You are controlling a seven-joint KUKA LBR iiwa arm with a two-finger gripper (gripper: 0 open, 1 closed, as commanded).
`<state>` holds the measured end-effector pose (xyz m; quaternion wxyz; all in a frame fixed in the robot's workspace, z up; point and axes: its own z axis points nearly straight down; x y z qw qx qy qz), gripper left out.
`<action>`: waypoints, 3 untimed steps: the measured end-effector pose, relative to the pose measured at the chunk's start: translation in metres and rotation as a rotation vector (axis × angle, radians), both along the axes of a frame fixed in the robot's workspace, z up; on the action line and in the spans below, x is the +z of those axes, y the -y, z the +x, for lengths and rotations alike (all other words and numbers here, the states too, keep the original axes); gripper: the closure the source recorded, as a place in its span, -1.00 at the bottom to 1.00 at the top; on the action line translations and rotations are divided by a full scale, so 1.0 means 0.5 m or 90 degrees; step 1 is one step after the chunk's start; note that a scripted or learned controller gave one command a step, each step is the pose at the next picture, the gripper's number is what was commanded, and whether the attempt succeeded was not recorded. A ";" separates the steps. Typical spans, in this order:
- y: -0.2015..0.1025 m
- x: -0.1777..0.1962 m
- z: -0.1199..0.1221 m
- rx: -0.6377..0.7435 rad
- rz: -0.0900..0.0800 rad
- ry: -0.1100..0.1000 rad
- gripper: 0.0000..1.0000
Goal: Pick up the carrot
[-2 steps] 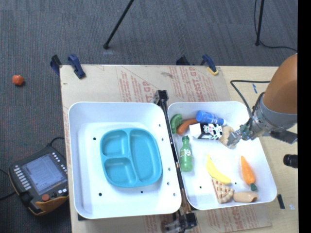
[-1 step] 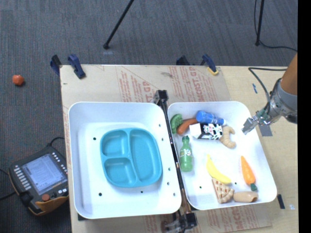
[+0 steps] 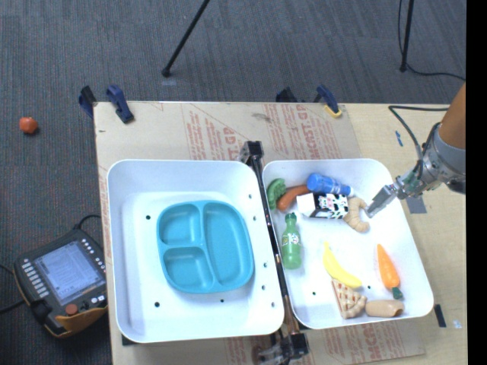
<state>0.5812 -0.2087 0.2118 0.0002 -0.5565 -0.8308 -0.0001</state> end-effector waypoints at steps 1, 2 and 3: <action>0.008 -0.164 -0.061 0.289 0.001 0.000 -1.00; 0.006 -0.248 -0.081 0.457 0.001 -0.001 -1.00; 0.007 -0.228 -0.079 0.454 0.002 0.001 1.00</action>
